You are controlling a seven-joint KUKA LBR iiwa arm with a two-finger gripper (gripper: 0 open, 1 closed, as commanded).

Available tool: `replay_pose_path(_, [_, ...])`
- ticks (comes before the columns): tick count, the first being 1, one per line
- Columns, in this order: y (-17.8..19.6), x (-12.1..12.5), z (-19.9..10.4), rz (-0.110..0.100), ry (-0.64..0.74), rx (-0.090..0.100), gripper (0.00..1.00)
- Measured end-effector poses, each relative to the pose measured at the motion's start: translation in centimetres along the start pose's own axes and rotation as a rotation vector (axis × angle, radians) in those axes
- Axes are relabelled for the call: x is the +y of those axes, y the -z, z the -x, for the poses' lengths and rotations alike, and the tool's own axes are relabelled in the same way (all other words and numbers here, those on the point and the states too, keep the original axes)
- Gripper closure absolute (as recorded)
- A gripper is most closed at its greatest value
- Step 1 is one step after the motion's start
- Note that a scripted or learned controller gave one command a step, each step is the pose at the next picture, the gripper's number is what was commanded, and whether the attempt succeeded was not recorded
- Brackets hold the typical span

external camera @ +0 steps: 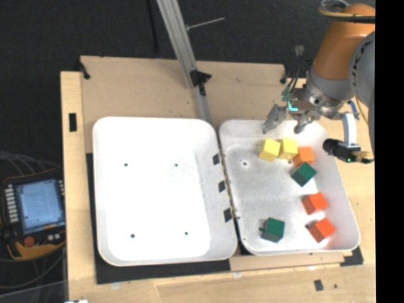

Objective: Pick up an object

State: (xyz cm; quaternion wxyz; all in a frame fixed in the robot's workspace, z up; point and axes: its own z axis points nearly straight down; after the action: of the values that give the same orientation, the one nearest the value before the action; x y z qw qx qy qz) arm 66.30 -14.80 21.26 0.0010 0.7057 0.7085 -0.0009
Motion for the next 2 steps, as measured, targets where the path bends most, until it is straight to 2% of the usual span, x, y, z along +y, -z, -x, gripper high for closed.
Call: replay_pose_path(2, [-8.4,0.0,-0.2,-0.003,0.002,0.0,0.0])
